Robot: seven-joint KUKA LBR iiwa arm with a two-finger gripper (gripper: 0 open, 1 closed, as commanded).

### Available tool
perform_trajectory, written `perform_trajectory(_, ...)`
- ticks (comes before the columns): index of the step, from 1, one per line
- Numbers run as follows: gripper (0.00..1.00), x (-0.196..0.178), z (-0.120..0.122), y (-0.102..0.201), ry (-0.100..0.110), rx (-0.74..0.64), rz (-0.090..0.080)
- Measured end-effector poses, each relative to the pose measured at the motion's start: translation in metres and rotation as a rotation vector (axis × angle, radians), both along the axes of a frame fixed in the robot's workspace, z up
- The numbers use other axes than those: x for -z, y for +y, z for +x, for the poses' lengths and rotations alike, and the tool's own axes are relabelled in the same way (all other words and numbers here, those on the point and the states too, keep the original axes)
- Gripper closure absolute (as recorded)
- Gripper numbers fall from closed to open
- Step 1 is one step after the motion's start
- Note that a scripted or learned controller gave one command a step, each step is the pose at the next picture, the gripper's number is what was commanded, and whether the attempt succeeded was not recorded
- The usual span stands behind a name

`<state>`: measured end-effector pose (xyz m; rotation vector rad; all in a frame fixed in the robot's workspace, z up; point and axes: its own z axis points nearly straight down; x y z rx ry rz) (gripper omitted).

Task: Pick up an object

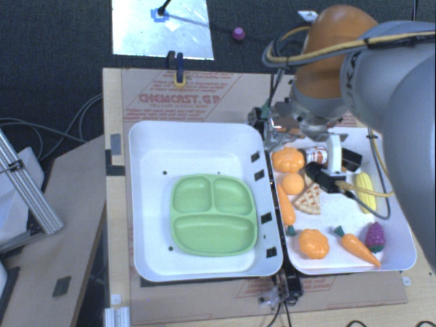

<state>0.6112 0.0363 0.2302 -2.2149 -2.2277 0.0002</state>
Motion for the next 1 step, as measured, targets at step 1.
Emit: perform_trajectory(1, 1.0, 0.0008, -0.0027, -0.0065, 0.0, 0.004, -0.001)
